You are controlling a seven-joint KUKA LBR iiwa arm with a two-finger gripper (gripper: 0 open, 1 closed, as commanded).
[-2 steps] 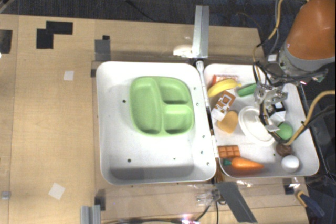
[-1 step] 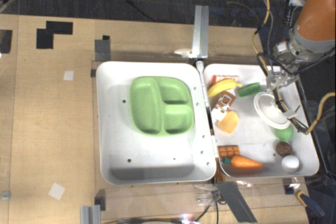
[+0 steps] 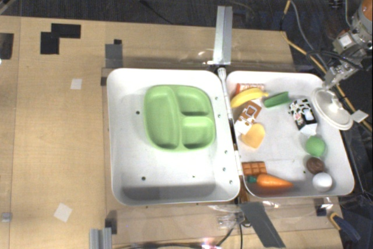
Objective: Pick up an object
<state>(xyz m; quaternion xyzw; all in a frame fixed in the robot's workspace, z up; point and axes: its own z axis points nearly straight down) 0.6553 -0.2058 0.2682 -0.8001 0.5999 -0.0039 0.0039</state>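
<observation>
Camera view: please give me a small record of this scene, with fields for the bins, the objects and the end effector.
left bin: holds a green divided tray
right bin: holds small toy foods
near divider: banana, carrot
right side: green ball, white egg
end effector: above the right bin's far right corner, nothing seen between its fingers

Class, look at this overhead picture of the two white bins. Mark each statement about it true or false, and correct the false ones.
1. The green divided plate lies in the left bin. True.
2. The carrot lies on the green divided plate. False: it lies in the right bin, near its front edge.
3. The banana lies in the right bin. True.
4. The white egg lies in the left bin. False: it is in the right bin's front corner.
</observation>
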